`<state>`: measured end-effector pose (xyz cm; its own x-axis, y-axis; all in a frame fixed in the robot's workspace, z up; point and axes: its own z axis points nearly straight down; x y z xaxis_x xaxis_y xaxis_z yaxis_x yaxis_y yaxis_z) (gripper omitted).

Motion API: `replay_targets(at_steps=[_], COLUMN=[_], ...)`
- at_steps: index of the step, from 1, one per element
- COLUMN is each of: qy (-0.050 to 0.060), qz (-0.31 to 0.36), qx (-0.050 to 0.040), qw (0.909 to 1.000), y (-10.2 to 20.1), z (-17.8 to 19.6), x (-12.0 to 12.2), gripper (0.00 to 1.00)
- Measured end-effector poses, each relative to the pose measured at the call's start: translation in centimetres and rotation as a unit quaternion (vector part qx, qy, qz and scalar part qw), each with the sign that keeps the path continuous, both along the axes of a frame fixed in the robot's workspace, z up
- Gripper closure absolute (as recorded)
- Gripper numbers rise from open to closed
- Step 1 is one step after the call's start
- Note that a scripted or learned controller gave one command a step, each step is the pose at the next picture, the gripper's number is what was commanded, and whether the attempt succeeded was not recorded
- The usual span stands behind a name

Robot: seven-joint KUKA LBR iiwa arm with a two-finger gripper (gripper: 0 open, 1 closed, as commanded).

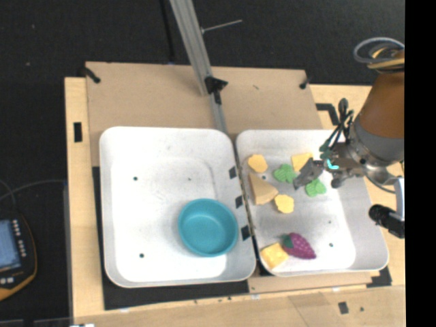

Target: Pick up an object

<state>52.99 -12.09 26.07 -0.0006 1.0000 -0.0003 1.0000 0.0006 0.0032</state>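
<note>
Green is the colour under the gripper (315,176): it hangs low in the right bin (354,251), between two small green pieces, one (285,174) to its left and one (315,189) just near of it. Whether it is open or closed I cannot tell. Yellow bits (300,161) crowd close, so a good pick would centre on one green piece, descend straight, and avoid nudging neighbours before closing

A round blue plastic bowl (208,227) sits in the left shallow white bin (136,155); small yellow, green and purple toy foods (298,245) lie in the right shallow white bin (354,244).
</note>
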Motion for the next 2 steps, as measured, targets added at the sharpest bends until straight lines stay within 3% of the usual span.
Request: replay_targets(at_steps=[2], qy=[0.004], qz=[-0.001], qx=[0.0001], qw=[1.0], y=[0.8], z=[-9.8], x=[0.1], gripper=[0.0])
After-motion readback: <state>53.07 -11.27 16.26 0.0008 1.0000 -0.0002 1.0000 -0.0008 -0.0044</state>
